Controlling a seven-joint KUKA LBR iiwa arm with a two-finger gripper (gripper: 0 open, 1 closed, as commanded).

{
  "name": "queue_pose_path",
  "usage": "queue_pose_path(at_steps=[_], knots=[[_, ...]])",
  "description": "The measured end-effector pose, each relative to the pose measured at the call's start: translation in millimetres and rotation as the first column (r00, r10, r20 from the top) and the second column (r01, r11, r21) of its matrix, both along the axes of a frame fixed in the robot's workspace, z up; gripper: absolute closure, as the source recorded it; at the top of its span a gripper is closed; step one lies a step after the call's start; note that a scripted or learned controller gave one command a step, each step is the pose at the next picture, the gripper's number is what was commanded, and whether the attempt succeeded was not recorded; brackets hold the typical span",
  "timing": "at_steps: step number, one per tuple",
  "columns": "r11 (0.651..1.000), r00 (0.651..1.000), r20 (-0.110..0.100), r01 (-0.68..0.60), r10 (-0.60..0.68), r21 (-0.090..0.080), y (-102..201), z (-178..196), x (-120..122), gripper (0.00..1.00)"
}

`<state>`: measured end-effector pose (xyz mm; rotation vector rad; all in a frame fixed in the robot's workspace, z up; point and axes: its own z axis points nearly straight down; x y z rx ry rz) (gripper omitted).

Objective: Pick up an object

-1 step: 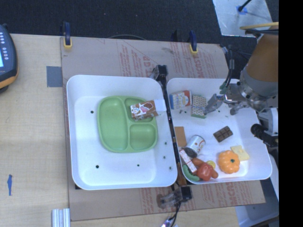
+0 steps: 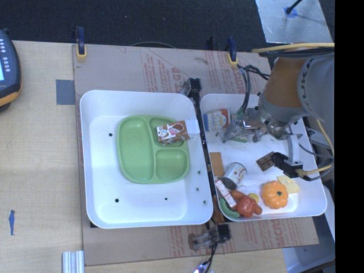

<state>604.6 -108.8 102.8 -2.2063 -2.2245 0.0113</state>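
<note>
The grey arm (image 2: 296,90) reaches in from the right, its hand (image 2: 242,127) lowered.

Both bins (image 2: 96,152): white plastic, smooth, slight sheen. Divided plate (image 2: 149,152), frame centre-left: pale green plastic, matt. Carton (image 2: 172,132) on plate: printed paper. Pumpkin (image 2: 274,194), lower right: orange, glossy plastic look. Can (image 2: 234,172): shiny metal. Bench sheet (image 2: 136,67): brown cardboard, matt, printed. Bench top (image 2: 34,169), left: pale wood-grain.
</note>
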Motion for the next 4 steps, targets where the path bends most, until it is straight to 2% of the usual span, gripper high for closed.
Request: queue_pose_path(at_steps=[1, 2, 3, 4], knots=[[1.000, 1.000, -0.005, 0.001, -0.001, -0.007, 10, -10, 50, 0.00], [1.000, 1.000, 0.000, 0.005, -0.005, -0.003, 5, -10, 50, 0.00], [1.000, 1.000, 0.005, 0.007, -0.007, -0.002, 12, -11, 36, 0.00], [1.000, 1.000, -0.004, 0.003, -0.003, -0.003, 7, -12, 50, 0.00]])
